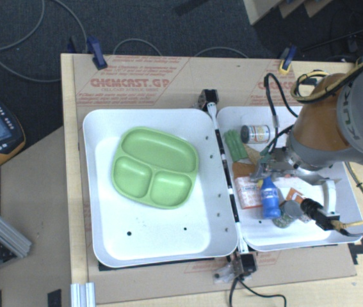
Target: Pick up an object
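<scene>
End effector over right bin, by blue bottle.

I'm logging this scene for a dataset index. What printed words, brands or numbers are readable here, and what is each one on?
"CHEMCAST GP": red print on the brown protective paper of the bench board, behind the left bin.
Smaller red lines above and below it: too small to read.
Red print behind the right bin: partly covered, unreadable.
Jar label, blue bottle, red-and-white packet: blurred, unreadable.
</scene>
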`<action>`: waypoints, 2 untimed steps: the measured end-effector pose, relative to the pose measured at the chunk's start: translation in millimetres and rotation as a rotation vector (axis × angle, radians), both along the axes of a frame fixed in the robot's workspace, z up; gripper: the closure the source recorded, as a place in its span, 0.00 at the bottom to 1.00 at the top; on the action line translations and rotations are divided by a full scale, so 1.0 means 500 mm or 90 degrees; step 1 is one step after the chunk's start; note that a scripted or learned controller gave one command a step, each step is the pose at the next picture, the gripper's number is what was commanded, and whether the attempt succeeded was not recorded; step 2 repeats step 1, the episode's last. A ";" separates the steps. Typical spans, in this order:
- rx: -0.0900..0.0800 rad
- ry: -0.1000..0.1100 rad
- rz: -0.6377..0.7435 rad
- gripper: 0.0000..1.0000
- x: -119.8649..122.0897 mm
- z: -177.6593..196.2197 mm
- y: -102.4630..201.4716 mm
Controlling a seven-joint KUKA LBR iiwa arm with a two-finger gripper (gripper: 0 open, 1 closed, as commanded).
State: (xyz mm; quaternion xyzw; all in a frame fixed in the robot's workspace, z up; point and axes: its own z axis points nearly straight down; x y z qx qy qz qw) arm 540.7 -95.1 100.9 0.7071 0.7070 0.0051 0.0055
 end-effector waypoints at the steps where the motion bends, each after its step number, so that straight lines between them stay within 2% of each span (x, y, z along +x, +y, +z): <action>1: 0.001 0.008 0.001 1.00 0.145 0.169 0.157; 2: 0.001 0.008 0.001 1.00 0.145 0.169 0.157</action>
